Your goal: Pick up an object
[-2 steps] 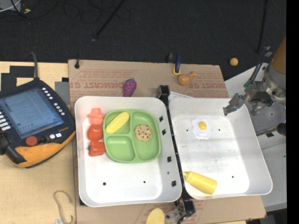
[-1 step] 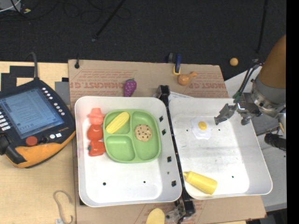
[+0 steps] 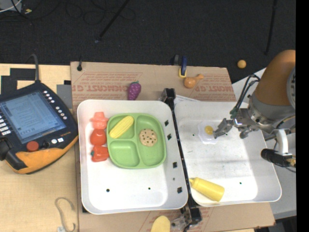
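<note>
In the right bin (image 3: 251,187): 1 mustard bottle (image 3: 207,188), 1 tool (image 3: 223,130).

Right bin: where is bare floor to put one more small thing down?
The right bin has bare floor in its middle, between the tool above and the yellow bottle at the near edge. Its far left corner is also bare. Around the small yellow piece beside the tool it is crowded.

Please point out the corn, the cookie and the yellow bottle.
corn (image 3: 120,126), camera view, middle of the cob.
cookie (image 3: 147,137), camera view, centre of its top face.
yellow bottle (image 3: 207,188), camera view, middle of its body.
</note>
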Available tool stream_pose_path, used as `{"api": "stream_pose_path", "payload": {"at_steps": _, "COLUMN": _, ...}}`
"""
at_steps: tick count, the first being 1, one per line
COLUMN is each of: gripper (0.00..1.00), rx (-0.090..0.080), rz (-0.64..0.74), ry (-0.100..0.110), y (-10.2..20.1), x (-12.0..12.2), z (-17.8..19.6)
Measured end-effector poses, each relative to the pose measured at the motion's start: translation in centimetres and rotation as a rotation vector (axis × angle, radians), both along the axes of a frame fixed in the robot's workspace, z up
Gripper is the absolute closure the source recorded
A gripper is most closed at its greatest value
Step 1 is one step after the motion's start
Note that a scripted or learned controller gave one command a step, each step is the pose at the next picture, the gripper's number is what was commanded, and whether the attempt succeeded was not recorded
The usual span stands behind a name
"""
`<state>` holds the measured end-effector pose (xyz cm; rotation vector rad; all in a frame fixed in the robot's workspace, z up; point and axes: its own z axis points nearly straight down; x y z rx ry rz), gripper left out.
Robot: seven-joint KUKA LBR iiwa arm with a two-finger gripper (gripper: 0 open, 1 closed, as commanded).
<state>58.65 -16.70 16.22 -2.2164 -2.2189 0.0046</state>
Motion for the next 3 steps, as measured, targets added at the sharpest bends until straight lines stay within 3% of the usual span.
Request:
{"api": "stream_pose_path", "payload": {"at_steps": 2, "gripper": 0.00, "rx": 0.000, "rz": -0.001, "ry": -0.001, "y": 1.0, "x": -0.4, "z": -7.7}}
{"api": "stream_pose_path", "payload": {"at_steps": 3, "gripper": 1.00, "rx": 0.000, "rz": -0.005, "ry": -0.003, "y": 0.9, "x": -0.4, "z": -6.5}}
